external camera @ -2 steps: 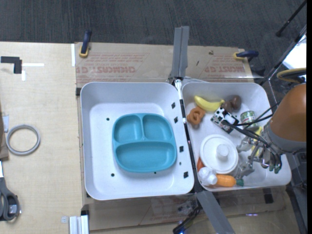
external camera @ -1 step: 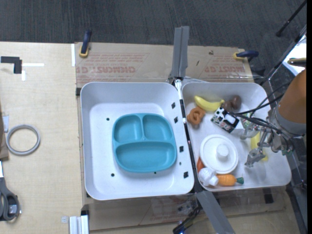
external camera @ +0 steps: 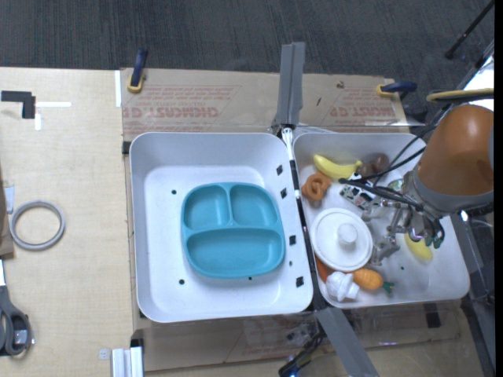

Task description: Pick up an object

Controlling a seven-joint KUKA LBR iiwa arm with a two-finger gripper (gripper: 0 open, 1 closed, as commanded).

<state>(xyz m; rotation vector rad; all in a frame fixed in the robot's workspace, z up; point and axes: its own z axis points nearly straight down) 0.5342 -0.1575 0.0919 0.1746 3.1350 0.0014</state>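
The right bin (external camera: pixel 440 285) holds several small items. A yellow banana (external camera: pixel 336 166) lies at its far side, beside an orange-brown donut (external camera: pixel 316 187) and a dark brown piece (external camera: pixel 380 162). A white round dish (external camera: pixel 343 236) sits at the bin's left. In front of the dish lie an orange carrot (external camera: pixel 368 279) and a small white item (external camera: pixel 341 287). My gripper (external camera: pixel 391 238) hangs low in the middle of this bin, just right of the white dish. A small yellow item (external camera: pixel 421 248) lies just to its right, partly hidden by the wrist.
The left bin (external camera: pixel 157 234) holds a teal divided plate (external camera: pixel 233 229). A grey divider post (external camera: pixel 291 85) stands between the bins at the back. On the bench at the left lie a grey tape ring (external camera: pixel 35 225) and scissors (external camera: pixel 14 330).
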